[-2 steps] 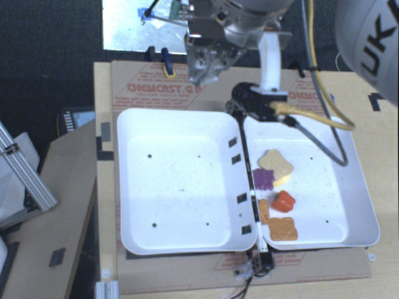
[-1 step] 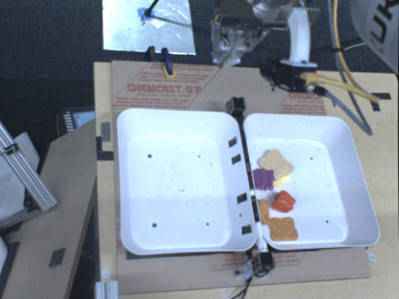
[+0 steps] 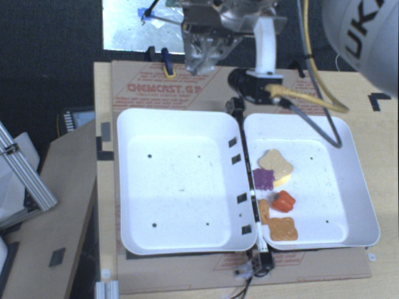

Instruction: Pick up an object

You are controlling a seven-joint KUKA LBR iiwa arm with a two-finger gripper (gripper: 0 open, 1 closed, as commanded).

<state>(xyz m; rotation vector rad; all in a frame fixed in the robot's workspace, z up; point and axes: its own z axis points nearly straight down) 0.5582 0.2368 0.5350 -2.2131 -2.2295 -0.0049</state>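
Observation:
Several small toy food pieces lie in the right bin (image 3: 349,167), close to its left wall. They are a pale beige slice (image 3: 275,161) resting on a yellow piece (image 3: 283,179), a purple cluster (image 3: 264,179), a red piece (image 3: 284,200), a thin orange strip (image 3: 264,211) and a tan-orange slice (image 3: 283,229). My gripper (image 3: 202,65) hangs high over the back of the bench, beyond the left bin (image 3: 128,167), well away from the pieces. It is open and nothing sits between its fingers.
A cardboard sheet (image 3: 162,87) lies under both bins. A yellow cable (image 3: 312,98) drapes over the right bin's far rim. A metal rail (image 3: 25,173) stands at the far left, off the bench.

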